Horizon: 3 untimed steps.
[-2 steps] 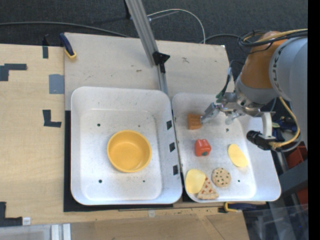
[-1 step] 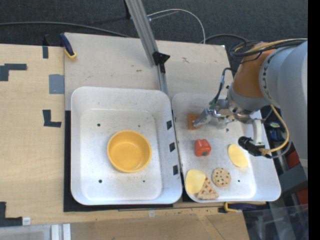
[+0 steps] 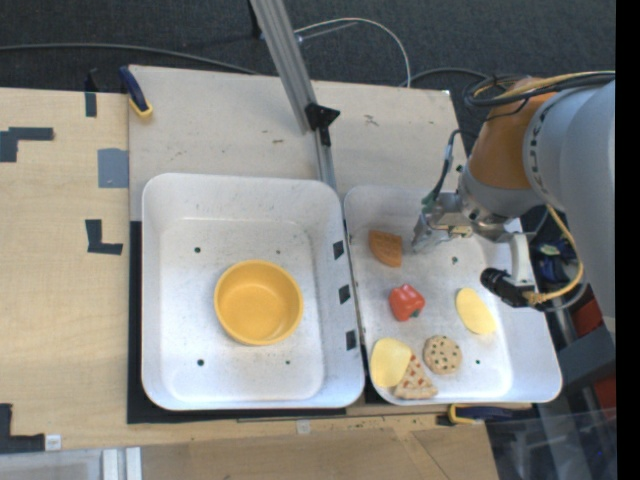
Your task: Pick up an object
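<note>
- The arm (image 3: 560,148) — grey, with an orange band above the wrist — reached in from the right and was the bulkiest thing over the bench (image 3: 60,228), a pale wooden surface marked with a few dark tape pieces.
- Two shallow white bins lay side by side, both with rounded corners and speckled floors.
- The left bin (image 3: 170,208) held one thing: a round yellow bowl (image 3: 258,301), smooth and open-topped, sitting near the middle.
- The right bin (image 3: 530,368) held six small food-like pieces.
- A pale yellow oval piece (image 3: 476,311) lay toward the right wall, well apart from the rest.
- A second yellow rounded piece (image 3: 389,362) sat at the near left corner, touching a pizza-like wedge (image 3: 417,383) with red spots.
- A round speckled cookie (image 3: 441,354) lay just beside that wedge.
- A red pepper-shaped piece (image 3: 405,302) sat in the bin's middle.
- An orange-brown lump (image 3: 386,248) — bread-like, rounded — lay at the far left of the bin.
- The gripper (image 3: 422,238) hung low over the right bin, just right of the orange-brown lump; whether its tips were apart or together could not be told, and nothing was seen between them.
</note>
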{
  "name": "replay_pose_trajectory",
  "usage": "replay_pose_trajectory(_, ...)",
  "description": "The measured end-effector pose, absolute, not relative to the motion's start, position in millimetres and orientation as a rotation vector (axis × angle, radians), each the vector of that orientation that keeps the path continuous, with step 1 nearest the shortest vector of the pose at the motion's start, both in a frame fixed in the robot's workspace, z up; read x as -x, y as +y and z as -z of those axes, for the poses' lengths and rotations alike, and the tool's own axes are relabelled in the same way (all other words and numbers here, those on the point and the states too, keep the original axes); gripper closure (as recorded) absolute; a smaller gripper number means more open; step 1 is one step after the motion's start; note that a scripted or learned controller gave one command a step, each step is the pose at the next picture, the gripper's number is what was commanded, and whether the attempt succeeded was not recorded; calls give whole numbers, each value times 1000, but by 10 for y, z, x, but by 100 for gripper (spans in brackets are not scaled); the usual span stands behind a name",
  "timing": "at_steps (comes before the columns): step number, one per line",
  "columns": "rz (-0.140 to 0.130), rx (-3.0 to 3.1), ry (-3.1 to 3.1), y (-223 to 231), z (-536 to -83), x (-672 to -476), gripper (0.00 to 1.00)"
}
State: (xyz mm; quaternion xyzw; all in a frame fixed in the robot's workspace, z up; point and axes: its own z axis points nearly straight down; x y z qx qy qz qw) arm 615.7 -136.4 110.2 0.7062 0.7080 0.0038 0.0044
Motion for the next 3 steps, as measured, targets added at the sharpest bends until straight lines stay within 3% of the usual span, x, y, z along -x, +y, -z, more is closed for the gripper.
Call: replay_pose_trajectory(3,-4,-2216,2221,-1455,-2832,-6229,100)
